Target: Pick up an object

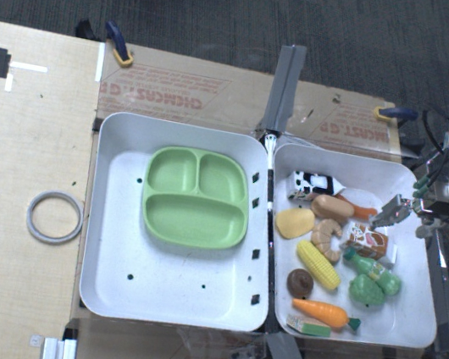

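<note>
A: Start at the lower edge of the frame. What lies nearest?

B: In the right-hand shallow white bin point(403, 335), at its lower edge, an orange plastic toy carrot with a green tip point(320, 312) lies on its side, just above a small flat green-and-white piece point(308, 326). Just up from the carrot sits a dark brown round toy like a small doughnut point(301, 282).

A: And to the right of that?

B: A bright green lumpy toy vegetable point(373, 287), knobbly and glossy. Left of it a yellow toy corn cob point(318, 264) lies slanted, its kernels ridged.

A: Farther up?

B: A pale yellow rounded toy point(294, 223), a tan knobbly piece point(329, 237) touching the corn, a small red-and-white printed carton point(368, 241), then a brown oval toy like a bread roll point(332, 207) and a black-and-white patterned item point(312, 183) near the upper left corner of that bin.

A: Where is the claw?

B: The claw point(389, 214) hangs at the right side of the frame over the upper right part of that bin, just above the carton. Whether its fingers are apart or together, I cannot tell; nothing visibly sits between them.

A: The other bin?

B: The left white bin point(105, 274) holds a light green three-compartment plastic plate point(196, 198). On the table point(17, 138) at the left lies a grey ring point(55, 216).
</note>
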You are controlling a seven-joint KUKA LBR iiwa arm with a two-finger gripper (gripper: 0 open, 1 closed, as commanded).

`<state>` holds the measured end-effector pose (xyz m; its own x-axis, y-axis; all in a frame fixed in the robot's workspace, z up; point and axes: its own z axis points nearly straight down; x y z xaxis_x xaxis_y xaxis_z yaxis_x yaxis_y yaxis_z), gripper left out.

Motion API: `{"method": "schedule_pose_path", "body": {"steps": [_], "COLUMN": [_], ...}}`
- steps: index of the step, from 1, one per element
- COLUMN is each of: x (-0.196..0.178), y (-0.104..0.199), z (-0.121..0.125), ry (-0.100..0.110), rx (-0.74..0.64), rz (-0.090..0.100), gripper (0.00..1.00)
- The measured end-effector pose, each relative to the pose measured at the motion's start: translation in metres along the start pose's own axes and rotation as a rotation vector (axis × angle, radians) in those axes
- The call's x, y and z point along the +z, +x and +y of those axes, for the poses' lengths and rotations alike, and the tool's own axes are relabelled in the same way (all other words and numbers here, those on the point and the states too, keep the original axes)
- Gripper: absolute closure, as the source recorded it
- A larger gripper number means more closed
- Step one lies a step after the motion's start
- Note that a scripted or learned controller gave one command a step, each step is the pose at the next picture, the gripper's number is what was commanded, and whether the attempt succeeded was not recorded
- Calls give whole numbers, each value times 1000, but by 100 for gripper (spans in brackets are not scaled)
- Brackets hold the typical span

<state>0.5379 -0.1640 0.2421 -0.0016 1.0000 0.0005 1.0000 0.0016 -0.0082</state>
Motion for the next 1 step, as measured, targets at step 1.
{"method": "schedule_pose_path", "body": {"steps": [1], "x": [147], "y": [-28], "z": [-13], "ry": [-1], "rx": [64], "rz": [2], "gripper": [0]}}
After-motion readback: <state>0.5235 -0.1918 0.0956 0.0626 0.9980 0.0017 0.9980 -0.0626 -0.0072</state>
